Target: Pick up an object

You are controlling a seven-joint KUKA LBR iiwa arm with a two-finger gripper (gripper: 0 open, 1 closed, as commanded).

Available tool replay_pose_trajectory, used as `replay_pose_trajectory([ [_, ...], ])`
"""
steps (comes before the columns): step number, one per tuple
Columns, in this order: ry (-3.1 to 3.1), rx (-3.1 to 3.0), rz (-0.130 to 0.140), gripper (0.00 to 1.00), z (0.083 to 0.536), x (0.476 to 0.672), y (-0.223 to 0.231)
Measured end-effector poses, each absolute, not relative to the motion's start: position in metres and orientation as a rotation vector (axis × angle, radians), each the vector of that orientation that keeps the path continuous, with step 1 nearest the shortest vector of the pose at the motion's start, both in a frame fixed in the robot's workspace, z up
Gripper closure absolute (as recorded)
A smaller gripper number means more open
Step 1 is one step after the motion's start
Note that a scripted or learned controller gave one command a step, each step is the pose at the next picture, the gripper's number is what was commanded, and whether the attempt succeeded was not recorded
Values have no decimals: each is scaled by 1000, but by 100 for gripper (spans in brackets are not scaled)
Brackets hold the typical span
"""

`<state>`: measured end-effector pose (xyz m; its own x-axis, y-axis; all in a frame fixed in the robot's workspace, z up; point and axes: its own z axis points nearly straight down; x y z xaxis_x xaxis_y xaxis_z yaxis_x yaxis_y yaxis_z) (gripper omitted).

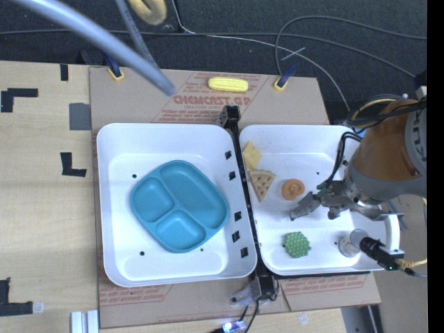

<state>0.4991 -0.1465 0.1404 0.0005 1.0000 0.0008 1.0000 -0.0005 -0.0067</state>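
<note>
Plastic tray [179, 205], blue with 3 rounded compartments, lies in left bin [111, 186].

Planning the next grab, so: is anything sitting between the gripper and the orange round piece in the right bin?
Nothing visible. The gripper sits just below and right of the orange round piece, with bare floor of the right bin between them. The waffle piece lies on its far side.

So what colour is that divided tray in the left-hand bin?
The divided tray is light blue, plain, with no pattern, seen clearly in the camera view.
</note>
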Motion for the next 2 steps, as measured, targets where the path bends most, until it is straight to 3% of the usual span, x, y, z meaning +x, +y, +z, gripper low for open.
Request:
replay_pose_trajectory([
  [1, -2220, -2218, 4, 0, 87, 498, -146],
  [2, -2222, -2219, 2, 100, 100, 499, -146],
])
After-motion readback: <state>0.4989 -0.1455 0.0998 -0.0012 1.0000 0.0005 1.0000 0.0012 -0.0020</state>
